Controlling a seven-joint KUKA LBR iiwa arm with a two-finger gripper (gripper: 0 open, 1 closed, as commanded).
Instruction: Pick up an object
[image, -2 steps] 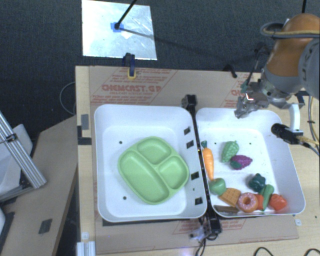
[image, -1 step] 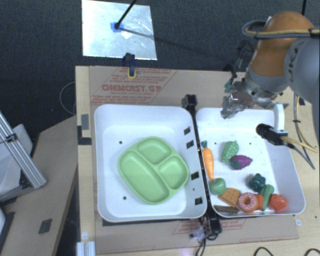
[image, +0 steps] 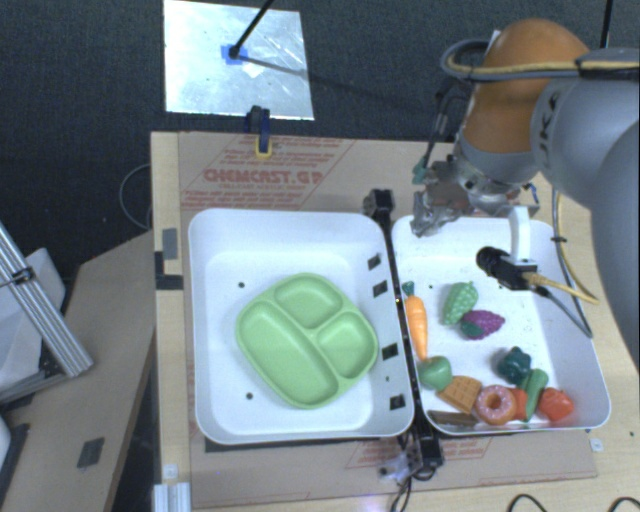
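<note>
Gripper (image: 432, 222) being held over the right bin's (image: 590, 372) far corner.
Nothing is being gripped; whether its pincer is released or clenched cannot be told.

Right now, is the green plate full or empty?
Empty. The green plate lies flat in the left bin, and all three of its sections show bare green.
</note>
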